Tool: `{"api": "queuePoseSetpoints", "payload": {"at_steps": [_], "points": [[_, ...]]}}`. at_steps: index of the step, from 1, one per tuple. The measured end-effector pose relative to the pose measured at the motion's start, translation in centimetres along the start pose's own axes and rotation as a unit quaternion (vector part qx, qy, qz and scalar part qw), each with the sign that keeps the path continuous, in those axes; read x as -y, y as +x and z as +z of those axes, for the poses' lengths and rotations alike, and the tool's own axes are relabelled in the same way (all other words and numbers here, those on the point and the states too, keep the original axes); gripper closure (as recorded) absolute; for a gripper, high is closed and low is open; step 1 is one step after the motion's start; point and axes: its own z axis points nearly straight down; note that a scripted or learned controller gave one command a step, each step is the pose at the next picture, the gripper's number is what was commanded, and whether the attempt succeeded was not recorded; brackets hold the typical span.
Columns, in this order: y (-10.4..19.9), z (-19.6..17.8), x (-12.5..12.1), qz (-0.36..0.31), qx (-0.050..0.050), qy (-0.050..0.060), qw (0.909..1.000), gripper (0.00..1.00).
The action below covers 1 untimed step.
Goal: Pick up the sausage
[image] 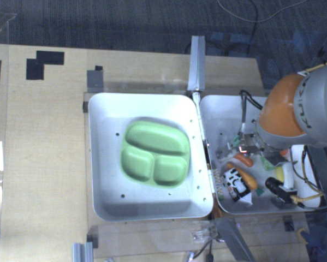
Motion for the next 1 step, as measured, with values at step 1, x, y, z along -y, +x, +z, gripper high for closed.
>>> {"api": "queuePoseSetpoints", "payload": {"at_steps": [1], "points": [[0.05,-1.20,-0.27,0.000,0.000,-0.003,1.0000,1.00]]}}
